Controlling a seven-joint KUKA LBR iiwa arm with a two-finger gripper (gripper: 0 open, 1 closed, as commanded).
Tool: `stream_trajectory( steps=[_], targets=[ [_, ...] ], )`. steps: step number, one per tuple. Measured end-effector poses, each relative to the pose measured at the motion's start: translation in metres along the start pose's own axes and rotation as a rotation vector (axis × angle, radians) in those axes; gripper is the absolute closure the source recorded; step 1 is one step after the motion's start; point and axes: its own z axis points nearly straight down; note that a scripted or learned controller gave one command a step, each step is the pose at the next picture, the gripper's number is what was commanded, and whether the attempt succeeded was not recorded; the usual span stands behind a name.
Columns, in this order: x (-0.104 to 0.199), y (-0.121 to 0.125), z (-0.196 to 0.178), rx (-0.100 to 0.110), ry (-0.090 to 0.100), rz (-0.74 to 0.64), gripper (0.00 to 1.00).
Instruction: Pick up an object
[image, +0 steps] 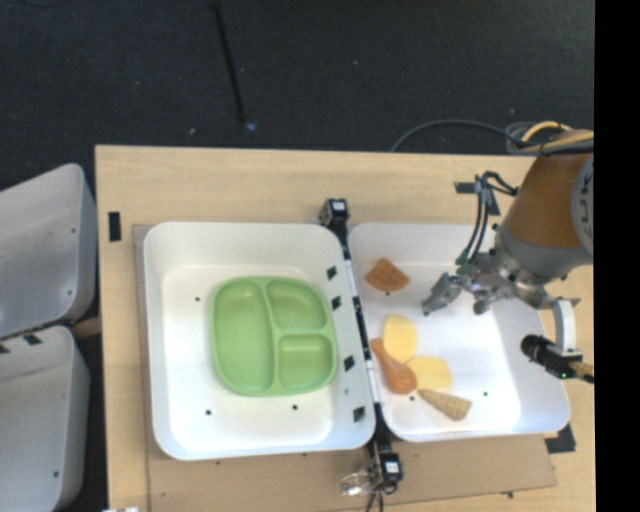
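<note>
Food pieces (412, 362) crowd right bin's (520, 400) left wall.

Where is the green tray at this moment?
The green tray lies in the left bin, near its middle, across the divider from the food pieces in the right bin.

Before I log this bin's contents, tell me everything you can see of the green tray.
The green tray is a pale green, plastic-looking divided plate with rounded corners. It has three compartments: one long one on the left side of the view and two smaller ones on the right, split by raised ridges. It lies flat, face up, near the middle of the left white bin, resting on the bin floor, turned slightly askew to the bin walls. Nothing else touches it.
</note>
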Motion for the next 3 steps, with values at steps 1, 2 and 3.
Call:
stream_trajectory(
  steps=[1, 2, 3],
  targets=[
    [-0.004, -0.004, 0.043, 0.0, 0.0, 0.001, 0.0],
    [-0.005, -0.002, 0.03, -0.007, -0.001, 0.005, 1.0],
    [-0.002, -0.01, -0.022, -0.009, -0.001, 0.0, 1.0]
  ],
)
